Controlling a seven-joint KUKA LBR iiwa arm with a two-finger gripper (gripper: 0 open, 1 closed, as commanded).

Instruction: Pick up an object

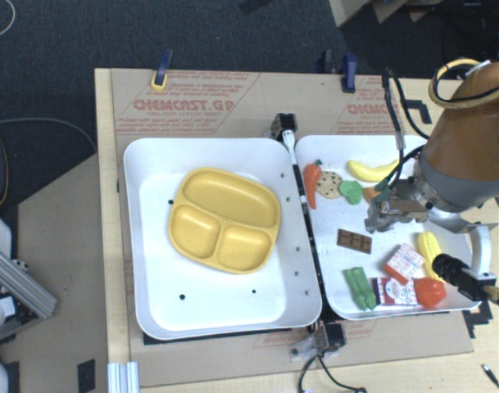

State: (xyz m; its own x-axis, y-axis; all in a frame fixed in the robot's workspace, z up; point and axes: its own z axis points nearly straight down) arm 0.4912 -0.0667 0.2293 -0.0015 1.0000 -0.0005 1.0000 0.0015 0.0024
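Two bins side by side on the bench
Left bin (142,244): divided plate (224,219). Right bin (335,301): carrot (312,183), cookie (328,185), banana (372,170) at back; chocolate bar (354,240) mid; bean pod (360,288), tomato (429,292) in front.

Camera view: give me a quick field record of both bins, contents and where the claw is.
left bin: holds a yellow divided tray, three compartments
right bin: toy food
right bin items: banana, carrot, cookie, green piece, chocolate bar, green pod, corn, tomato, red-and-white packets
arm: reaches in from the right, over the right bin
claw: above the bin floor between banana and chocolate bar
claw state: cannot tell
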